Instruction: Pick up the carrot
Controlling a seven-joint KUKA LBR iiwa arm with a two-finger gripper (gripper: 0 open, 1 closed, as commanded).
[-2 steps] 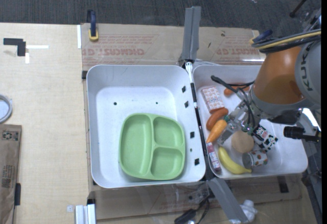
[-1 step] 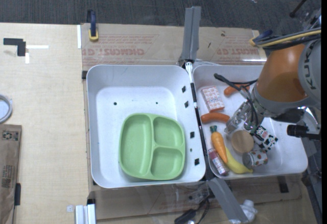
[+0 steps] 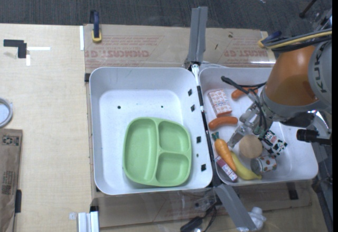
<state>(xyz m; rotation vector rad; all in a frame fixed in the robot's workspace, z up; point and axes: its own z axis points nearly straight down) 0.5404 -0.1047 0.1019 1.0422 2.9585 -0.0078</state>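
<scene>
Hovering gripper (image 3: 244,129) | near sausage (image 3: 223,121) | carrot (image 3: 225,154) lies apart

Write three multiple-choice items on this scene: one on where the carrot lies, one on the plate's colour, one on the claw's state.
1. The carrot lies in:
A. the left bin
B. the right bin
C. the green plate

2. The sectioned plate is:
A. green
B. red
C. blue

3. The claw:
A. grips the carrot
B. grips the plate
C. stands by the carrot, not holding it

Answers: 1 B, it lies by the right bin's left wall beside the banana. 2 A, pale green. 3 C, the carrot lies apart from it.
</scene>
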